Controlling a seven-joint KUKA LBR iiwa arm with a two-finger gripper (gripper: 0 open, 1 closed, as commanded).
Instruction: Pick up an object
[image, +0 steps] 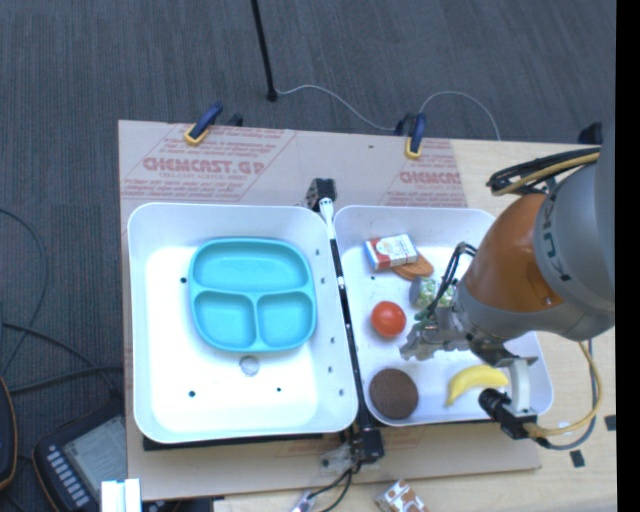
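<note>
Several toys are sitting in the right bin (350, 300); the gripper (425, 345) is hovering just right of the tomato (389, 319), grip state unclear. Tomato is looking light, smooth, slippery: pinch across its middle.

I'm looking at a robotics lab: a bench (90, 420) topped with a protective board (300, 165) held by clamps (203, 123), loose cables (360, 110) across grey carpet (60, 100), and two white bins (140, 300) beneath an industrial arm (550, 260).

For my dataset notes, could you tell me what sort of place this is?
Probably a robotics lab bench: two white bins on a clamped board, toy food like a banana and tomato, loose cables.
</note>
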